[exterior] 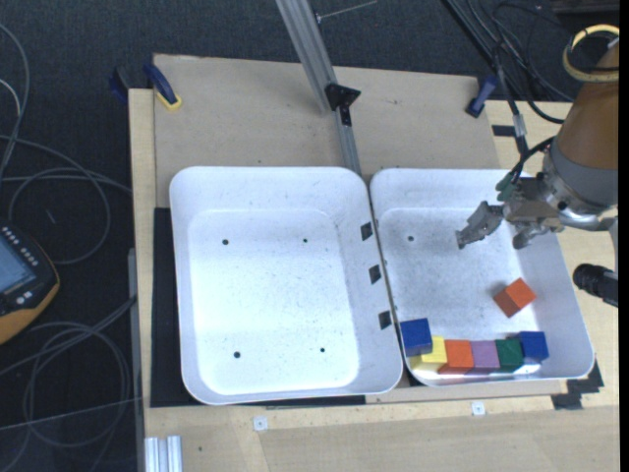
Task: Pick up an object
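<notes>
**Nothing picked up yet**

The orange block (514,297) lies alone on the floor of the right bin (432,264), apart from the row of blocks (477,350) along the bin's near wall. The gripper (496,224) hangs above the bin, beyond the block, fingers spread and holding nothing. In my judgement, reaching, closing and lifting all remain.

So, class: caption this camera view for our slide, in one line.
Gripper hovers open above right bin, orange block and colored blocks.

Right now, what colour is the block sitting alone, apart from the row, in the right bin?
Orange block, seen clearly in the camera view.
</notes>
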